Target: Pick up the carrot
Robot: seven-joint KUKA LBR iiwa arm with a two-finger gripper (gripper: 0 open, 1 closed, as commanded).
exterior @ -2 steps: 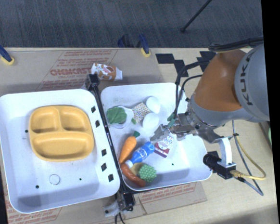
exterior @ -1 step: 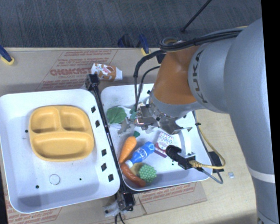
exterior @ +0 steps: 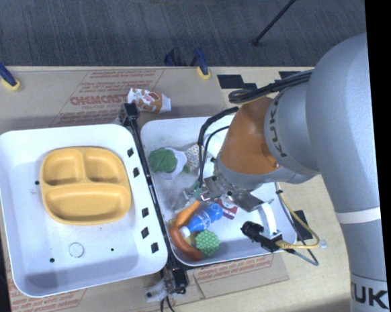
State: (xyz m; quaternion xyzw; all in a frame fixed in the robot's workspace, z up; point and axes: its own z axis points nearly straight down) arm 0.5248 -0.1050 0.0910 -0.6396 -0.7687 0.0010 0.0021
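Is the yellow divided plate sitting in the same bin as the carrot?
No, the yellow plate lies in the left bin, the carrot in the right bin.

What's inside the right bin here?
In the right bin: broccoli, a carrot, a blue bottle, a green knobbly ball, a hot dog. The arm covers the rest.

Robotics lab / test cell, not home. Evidence: industrial grey arm (exterior: 336, 141) with orange band, reaching in from right. Table (exterior: 29, 91) covered with printed cardboard sheet, held by blue clamps at far edge (exterior: 4, 74). Two shallow white bins (exterior: 10, 200) side by side, joined by black clips along shared edge. Toy-like props: yellow divided tray (exterior: 84, 184) in left bin, plastic play food in right bin. Loose cables (exterior: 303, 244) near table's right edge. Grey carpet floor (exterior: 104, 24) beyond far edge.
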